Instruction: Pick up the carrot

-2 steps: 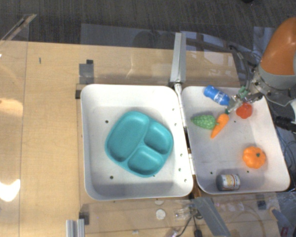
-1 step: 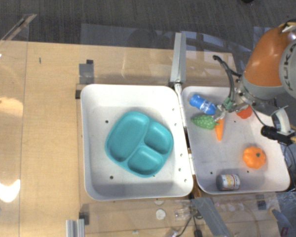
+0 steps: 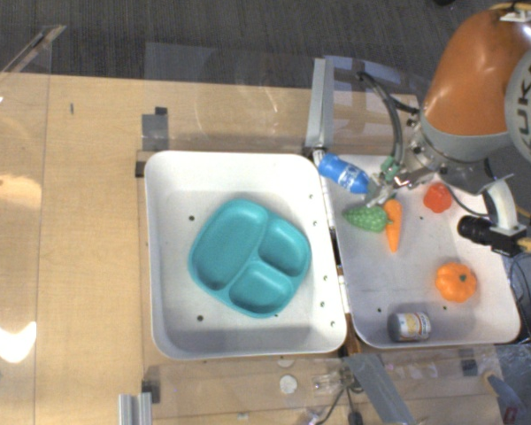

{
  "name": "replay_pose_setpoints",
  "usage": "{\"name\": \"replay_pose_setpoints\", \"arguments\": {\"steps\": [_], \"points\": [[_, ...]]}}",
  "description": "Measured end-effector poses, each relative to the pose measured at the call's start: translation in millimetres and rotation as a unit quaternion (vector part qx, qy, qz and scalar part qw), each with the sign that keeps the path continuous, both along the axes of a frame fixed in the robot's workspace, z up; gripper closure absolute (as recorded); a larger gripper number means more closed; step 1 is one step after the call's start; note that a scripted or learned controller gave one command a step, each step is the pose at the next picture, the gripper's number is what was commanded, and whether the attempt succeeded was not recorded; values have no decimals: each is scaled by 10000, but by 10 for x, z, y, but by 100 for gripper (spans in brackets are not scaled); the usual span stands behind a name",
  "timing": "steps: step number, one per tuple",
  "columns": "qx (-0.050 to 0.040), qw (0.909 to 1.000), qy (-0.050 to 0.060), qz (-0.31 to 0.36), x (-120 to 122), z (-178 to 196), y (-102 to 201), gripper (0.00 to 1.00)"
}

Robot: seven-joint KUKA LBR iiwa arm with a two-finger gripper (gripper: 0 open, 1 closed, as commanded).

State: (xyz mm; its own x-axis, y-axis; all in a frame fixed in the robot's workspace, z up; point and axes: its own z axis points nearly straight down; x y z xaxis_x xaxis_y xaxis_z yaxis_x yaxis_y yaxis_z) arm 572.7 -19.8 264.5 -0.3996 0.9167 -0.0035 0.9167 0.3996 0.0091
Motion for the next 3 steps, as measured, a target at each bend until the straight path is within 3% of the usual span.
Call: {"name": "replay_pose_setpoints", "arguments": {"steps": [1,2,3], "points": [[-14,9951,8,984,346,-53,-360,100],[-13,9963,6,863,-399,-127,-483,100],[-22,9753,4,2210,-411,-100,-121,100]]}}
